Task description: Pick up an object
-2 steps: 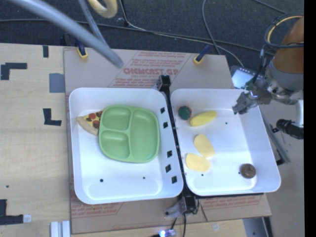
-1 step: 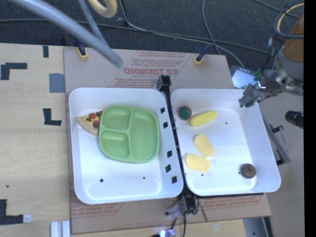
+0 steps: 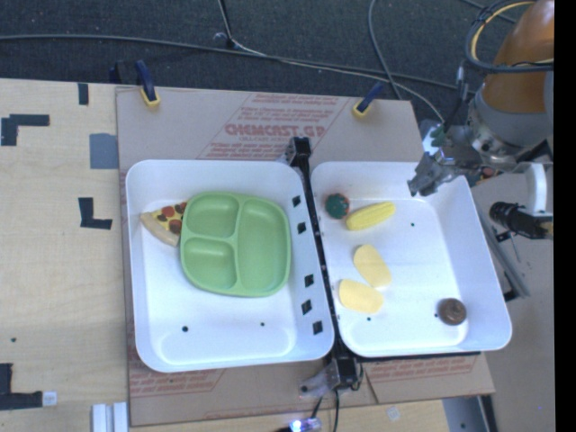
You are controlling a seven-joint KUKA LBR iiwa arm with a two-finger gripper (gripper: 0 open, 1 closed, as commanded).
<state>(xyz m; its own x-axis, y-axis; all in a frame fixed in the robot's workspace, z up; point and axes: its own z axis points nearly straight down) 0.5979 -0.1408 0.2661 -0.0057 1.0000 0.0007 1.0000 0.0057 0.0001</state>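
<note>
The right bin (image 3: 477, 250) holds a yellow corn cob (image 3: 371, 215), a small green and red ball (image 3: 337, 206), two pale yellow potato-like pieces (image 3: 372, 265) (image 3: 360, 296) and a brown round piece (image 3: 452, 310). My gripper (image 3: 425, 184) hangs over the bin's far right corner, to the right of the corn cob and apart from it. Nothing shows between its dark fingers.
The left bin (image 3: 153, 331) carries a green divided plate (image 3: 236, 244) with a pizza slice (image 3: 165, 222) poking out from under its left side. A black divider (image 3: 309, 241) runs between the bins. Cables cross the dark floor behind, and two clamps hold the cardboard base.
</note>
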